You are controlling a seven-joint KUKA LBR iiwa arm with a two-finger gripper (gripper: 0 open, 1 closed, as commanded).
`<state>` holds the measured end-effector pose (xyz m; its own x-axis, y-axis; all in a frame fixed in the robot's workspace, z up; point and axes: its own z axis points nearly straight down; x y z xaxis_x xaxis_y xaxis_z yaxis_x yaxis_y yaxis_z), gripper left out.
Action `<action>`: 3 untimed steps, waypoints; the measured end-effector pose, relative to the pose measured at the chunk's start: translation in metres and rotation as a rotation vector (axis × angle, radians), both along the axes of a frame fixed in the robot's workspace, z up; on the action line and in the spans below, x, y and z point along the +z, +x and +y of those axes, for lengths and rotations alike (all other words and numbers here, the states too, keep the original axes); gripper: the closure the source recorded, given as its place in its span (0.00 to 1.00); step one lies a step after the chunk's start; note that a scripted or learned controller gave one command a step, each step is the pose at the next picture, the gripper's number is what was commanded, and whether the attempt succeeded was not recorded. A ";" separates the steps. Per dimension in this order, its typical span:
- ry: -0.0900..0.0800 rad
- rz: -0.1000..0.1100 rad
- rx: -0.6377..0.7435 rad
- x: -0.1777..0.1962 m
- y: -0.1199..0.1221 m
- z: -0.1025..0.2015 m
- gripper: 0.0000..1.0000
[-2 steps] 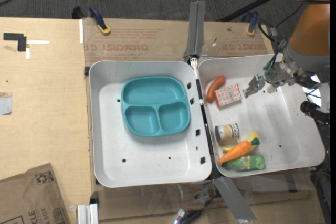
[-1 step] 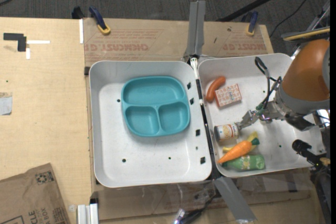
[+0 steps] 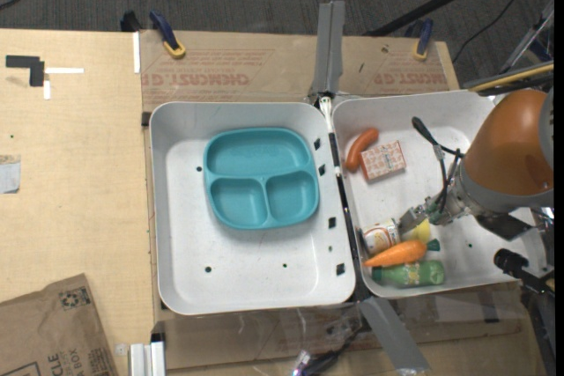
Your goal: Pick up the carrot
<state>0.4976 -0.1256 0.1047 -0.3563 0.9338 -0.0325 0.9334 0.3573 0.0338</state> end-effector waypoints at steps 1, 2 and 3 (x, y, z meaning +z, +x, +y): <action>-0.033 0.016 0.709 -0.001 -0.009 0.011 0.00; -0.023 0.019 0.707 0.005 -0.009 0.014 1.00; 0.018 0.046 -0.024 0.085 -0.019 0.042 1.00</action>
<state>0.4787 -0.0834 0.1893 -0.3348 0.9423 0.0001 0.9423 0.3347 -0.0030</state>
